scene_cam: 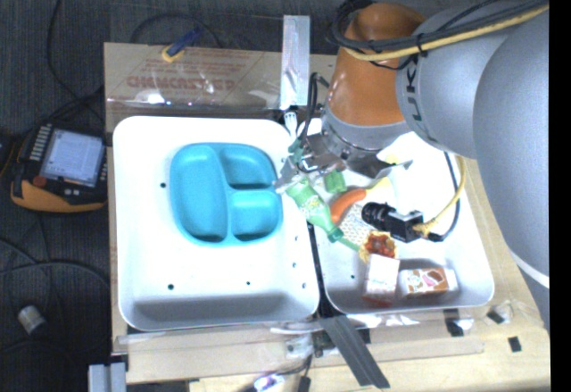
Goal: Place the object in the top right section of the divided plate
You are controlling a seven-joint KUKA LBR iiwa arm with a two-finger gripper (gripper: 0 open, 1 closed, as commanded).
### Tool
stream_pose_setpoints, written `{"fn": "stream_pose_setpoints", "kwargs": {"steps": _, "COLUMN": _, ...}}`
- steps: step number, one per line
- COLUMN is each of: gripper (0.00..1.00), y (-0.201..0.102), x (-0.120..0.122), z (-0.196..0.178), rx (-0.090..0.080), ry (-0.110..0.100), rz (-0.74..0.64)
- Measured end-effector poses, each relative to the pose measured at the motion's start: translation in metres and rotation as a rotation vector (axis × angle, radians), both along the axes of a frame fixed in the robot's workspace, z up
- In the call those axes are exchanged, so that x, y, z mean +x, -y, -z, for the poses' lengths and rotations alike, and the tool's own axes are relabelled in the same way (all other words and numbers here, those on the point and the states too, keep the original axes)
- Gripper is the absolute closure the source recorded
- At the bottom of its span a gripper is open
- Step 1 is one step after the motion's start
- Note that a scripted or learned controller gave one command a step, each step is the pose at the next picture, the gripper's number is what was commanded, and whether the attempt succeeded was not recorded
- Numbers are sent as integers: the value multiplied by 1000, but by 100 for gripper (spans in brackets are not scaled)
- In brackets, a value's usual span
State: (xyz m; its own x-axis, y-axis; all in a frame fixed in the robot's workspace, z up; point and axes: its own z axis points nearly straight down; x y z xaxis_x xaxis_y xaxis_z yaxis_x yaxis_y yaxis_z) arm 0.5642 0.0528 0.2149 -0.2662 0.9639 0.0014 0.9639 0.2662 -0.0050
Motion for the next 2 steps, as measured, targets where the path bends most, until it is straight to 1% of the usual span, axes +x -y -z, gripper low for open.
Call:
{"fn": "stream_pose_setpoints", "kwargs": {"steps": 1, "gripper": 100, "y": -35, "x": -27, "z": 34, "rx": -1, "ry": -2, "rz": -51}}
{"fn": "stream_pose_setpoints", "kwargs": {"steps": 2, "gripper": 0, "y": -35, "x": -27, "z": 34, "rx": -1, "ry": -2, "rz": -51}}
